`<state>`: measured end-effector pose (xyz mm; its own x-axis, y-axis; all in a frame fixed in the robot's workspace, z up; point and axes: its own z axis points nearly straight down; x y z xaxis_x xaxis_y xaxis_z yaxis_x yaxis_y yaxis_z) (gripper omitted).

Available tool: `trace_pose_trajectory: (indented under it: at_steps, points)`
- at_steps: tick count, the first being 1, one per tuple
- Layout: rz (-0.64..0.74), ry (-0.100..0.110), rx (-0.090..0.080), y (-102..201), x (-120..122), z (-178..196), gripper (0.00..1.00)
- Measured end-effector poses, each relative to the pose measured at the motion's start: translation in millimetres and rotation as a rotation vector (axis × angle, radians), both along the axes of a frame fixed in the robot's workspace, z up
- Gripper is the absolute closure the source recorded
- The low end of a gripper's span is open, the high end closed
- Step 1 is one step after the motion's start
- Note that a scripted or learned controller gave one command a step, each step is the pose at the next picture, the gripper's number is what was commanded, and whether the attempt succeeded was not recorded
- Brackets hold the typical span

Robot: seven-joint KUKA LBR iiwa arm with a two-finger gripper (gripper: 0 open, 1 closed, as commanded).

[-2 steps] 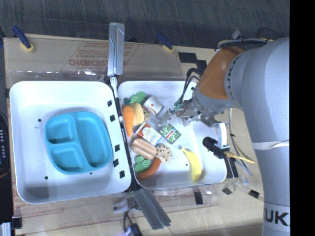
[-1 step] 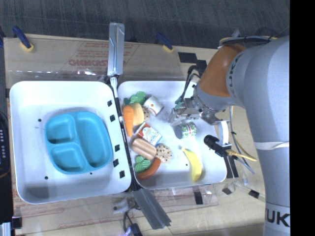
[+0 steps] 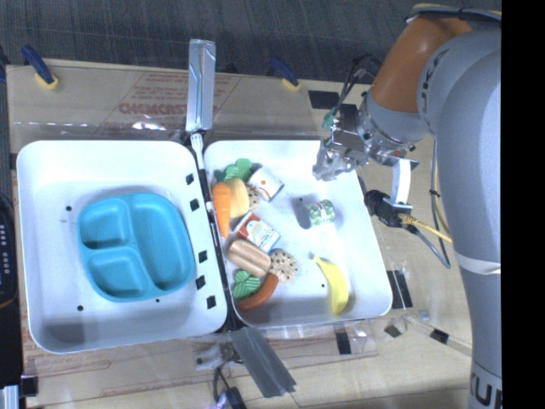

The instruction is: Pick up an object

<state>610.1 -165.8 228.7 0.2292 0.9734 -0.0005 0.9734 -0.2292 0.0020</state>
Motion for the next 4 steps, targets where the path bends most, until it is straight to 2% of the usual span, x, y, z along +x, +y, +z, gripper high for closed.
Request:
trace_pose_trajectory:
  at_steps: [1, 2, 3, 4]
  points:
    - [0.094, -0.008, 0.000, 46.1, 14.3, 120.0, 1.00]
    - [0.230, 0.020, 0.005, -3.8, 43.0, -34.8, 1.00]
    - [0.233, 0.005, 0.001, -3.4, 46.5, -26.0, 0.00]
    - [-0.281, 0.011, 0.003, -2.7, 45.1, -122.6, 0.00]
